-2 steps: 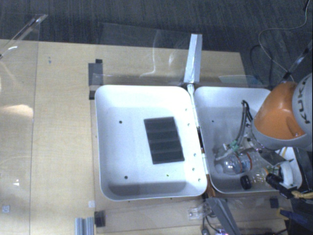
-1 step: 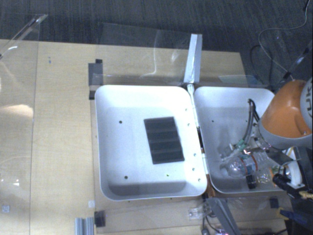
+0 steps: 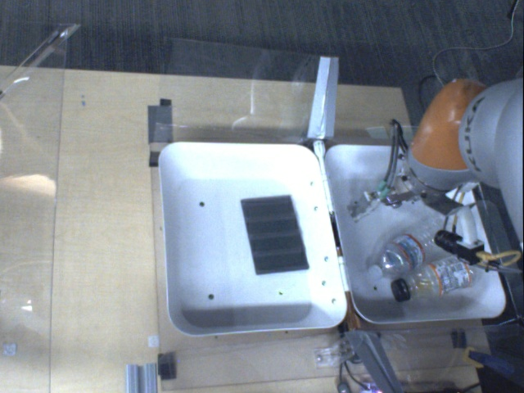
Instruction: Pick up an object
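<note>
- Over the right bin point(image 3: 360, 305), the gripper point(image 3: 370, 203) hangs; whether it is open, I cannot tell.
- Near it, apart, lies 1 bottle point(image 3: 430, 278).
- Left bin point(image 3: 176, 219) holds 1 dark pad point(image 3: 274, 234).

Two shallow white bins point(image 3: 188, 219) sit side by side. One dark ribbed rectangular pad point(image 3: 274, 234) lies at nine o'clock. Two clear plastic bottles point(image 3: 403, 254) lie at four o'clock.
</note>
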`<state>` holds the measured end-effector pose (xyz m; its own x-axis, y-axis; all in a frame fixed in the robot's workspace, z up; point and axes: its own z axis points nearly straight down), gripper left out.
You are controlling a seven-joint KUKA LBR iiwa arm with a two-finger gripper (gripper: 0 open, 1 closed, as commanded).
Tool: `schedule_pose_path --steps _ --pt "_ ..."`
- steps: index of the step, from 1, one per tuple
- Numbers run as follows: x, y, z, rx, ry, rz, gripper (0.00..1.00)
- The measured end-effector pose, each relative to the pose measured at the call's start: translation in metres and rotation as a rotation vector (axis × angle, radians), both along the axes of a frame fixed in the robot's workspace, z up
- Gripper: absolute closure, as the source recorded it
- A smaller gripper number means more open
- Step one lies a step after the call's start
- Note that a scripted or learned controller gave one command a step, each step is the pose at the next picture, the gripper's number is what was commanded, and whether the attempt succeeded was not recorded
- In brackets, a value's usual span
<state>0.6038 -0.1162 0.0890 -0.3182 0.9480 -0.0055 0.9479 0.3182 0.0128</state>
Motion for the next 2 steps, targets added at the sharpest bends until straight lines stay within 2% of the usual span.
schedule_pose_path --steps 1,2 --pt "-0.111 -0.001 0.002 -0.001 -0.007 0.025 0.0" --pt "-0.057 0.012 0.001 0.002 -0.001 -0.139 0.0"
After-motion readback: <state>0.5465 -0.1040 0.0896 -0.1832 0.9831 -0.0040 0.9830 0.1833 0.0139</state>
